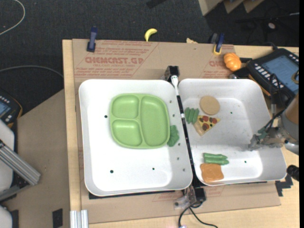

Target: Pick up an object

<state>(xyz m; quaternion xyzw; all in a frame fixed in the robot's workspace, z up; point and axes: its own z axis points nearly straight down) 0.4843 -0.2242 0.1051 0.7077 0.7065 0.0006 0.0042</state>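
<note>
Orange toy food (212, 172) lies in the right bin (237, 87), reachable; the pincer (259, 140) hovers beside, its opening I cannot tell.

Taking the green divided plate (140, 120) as the landmark: it is filling the middle of the left bin (95, 141), leaving open white floor below it and to its left. A green toy (173, 136) is lying against its right edge. Right of the plate, past the bins' shared rims, a tan disc (209, 105), pizza slice (206, 124), green pieces (192, 115), a green pod (216, 158) and an orange piece (212, 172) are crowding the right bin's (237, 91) left half; the gripper (259, 140) is occupying the far right side, with bare floor between.
</note>
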